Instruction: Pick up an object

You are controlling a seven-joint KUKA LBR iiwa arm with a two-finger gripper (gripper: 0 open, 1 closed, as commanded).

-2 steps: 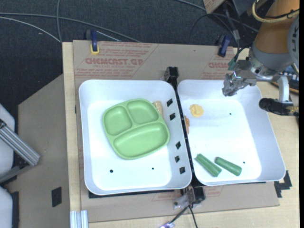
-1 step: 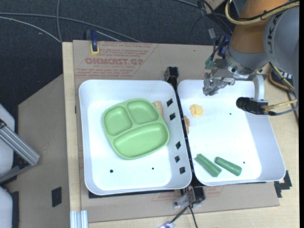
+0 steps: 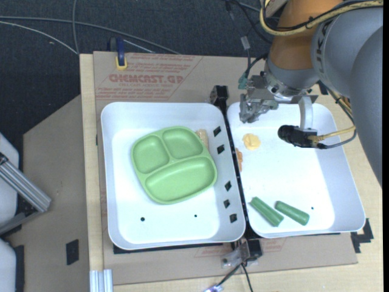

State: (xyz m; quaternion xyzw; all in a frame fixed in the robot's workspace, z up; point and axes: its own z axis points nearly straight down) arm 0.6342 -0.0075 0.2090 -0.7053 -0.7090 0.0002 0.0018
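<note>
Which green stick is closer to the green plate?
The darker green cylindrical stick, left of the lighter green one, lies nearer the green divided plastic plate.

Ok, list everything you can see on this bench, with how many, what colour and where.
left bin: one, white, left on the bench
right bin: one, white, beside it
divided plate: one, green, middle of left bin
tan piece: one, tan, at the plate's upper right edge
yellow piece: one, yellow, upper left of right bin
green sticks: two, green, front of right bin
cardboard sheet: one, brown, red print, under the bins
arm: one, grey, orange band, from the right
gripper: one, grey, over right bin's upper left
</note>
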